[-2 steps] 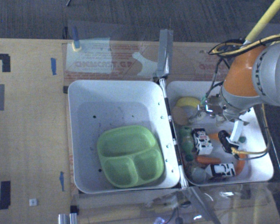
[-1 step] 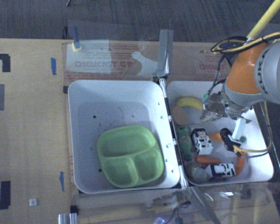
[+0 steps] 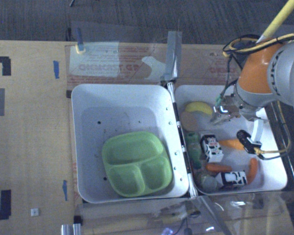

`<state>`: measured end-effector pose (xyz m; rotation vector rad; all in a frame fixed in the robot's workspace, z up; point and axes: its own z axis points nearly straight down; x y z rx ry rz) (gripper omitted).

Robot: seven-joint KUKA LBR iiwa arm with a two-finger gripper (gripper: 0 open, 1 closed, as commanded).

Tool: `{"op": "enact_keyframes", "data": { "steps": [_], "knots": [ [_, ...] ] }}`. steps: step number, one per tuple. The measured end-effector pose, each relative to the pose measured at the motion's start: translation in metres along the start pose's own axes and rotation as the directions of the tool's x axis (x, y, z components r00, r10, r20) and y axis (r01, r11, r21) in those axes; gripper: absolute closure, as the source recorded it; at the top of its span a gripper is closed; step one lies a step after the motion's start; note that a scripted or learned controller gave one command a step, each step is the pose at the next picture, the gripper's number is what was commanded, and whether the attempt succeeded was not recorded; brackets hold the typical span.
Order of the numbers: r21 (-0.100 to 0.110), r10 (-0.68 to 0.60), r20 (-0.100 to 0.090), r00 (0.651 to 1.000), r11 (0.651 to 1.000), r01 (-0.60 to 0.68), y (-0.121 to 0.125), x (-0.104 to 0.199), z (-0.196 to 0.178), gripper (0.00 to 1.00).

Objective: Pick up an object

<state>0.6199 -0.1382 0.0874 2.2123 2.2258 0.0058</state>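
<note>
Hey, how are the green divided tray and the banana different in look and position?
The green divided tray lies in the left bin; the banana lies in the right bin. The tray is far larger than the banana. The tray is light green with three compartments, while the banana is yellow and curved. Both rest flat on a bin floor.

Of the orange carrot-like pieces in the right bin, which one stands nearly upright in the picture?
The orange piece by the right bin's right wall, pointing up-down. The other two lie roughly crosswise.
</note>
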Motion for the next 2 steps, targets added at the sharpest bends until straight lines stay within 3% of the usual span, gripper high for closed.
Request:
{"op": "enact_keyframes", "data": {
  "steps": [1, 2],
  "knots": [
    [0.003, 0.014, 0.001, 1.000, 1.000, -0.014, 0.045, 0.079, -0.134, 1.00],
    [-0.001, 0.010, 0.002, 1.000, 1.000, -0.010, 0.046, 0.081, -0.145, 1.00]
  ]
}}
